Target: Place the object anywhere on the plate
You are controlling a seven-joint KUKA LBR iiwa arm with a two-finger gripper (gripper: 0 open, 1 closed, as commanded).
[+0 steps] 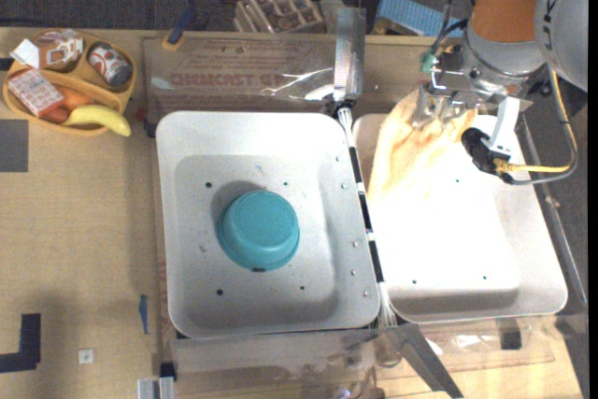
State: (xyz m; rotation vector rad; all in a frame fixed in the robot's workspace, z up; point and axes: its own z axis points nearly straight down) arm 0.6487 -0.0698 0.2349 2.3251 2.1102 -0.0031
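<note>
Teal plate [259,229] mid left bin [187,145], rims well apart.

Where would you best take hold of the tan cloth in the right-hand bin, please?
Probably at its far, narrow end, coming straight down from above. The tan cloth looks soft and limp, fanning out towards the right bin's left wall, and its narrow end lies right under the gripper. It is blurred, so the details are uncertain.
</note>
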